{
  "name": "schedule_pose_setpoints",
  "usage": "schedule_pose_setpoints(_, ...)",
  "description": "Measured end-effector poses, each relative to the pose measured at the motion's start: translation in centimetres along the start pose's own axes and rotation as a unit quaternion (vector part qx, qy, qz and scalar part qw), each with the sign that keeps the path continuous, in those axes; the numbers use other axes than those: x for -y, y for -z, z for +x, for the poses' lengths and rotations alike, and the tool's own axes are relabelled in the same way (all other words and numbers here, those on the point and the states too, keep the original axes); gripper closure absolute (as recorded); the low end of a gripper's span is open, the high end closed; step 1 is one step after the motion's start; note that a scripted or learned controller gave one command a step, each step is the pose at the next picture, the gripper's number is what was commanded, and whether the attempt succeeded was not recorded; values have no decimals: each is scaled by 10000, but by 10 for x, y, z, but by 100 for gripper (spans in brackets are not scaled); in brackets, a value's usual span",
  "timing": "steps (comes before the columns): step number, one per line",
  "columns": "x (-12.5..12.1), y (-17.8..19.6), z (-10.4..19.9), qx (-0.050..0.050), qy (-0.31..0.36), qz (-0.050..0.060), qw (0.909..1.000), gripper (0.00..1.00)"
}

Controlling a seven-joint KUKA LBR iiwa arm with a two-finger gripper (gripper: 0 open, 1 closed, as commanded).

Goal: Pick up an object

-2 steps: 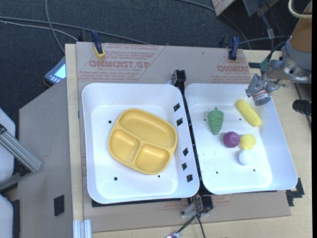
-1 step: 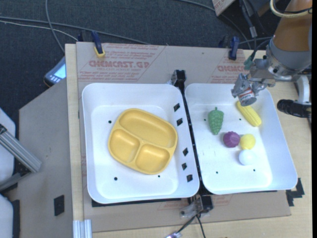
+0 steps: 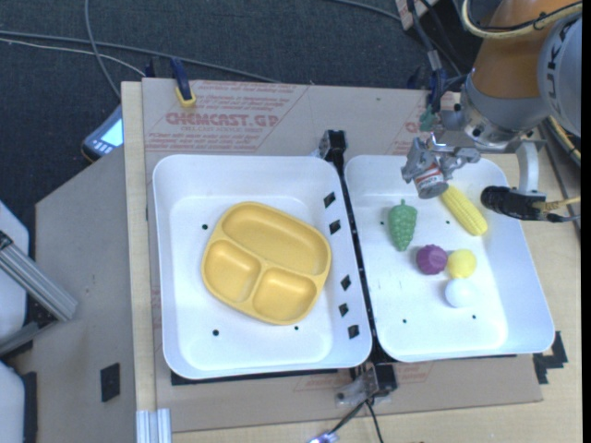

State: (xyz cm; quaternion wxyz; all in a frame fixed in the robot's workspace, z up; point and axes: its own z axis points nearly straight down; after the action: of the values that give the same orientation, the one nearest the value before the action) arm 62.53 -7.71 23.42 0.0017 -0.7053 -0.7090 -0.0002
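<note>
Several toy foods lie in the right bin (image 3: 517, 330): a green bumpy fruit (image 3: 402, 225), a yellow corn cob (image 3: 464, 209), a purple round piece (image 3: 431, 258), a small yellow fruit (image 3: 462, 263) and a white egg (image 3: 459, 293). My gripper (image 3: 427, 179) hangs over the far part of this bin, just above and to the right of the green fruit and just left of the corn cob's upper end. Nothing can be seen held in it.
A yellow divided plate (image 3: 266, 261) lies in the left bin (image 3: 175, 275). A black divider (image 3: 343, 238) runs between the two bins. The bench under them is cardboard (image 3: 231, 109), and cables trail over the dark floor behind it.
</note>
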Motion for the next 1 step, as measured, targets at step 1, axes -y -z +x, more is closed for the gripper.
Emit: schedule_pose_setpoints(1,-6,1,63,2,7,-13,10000,100)
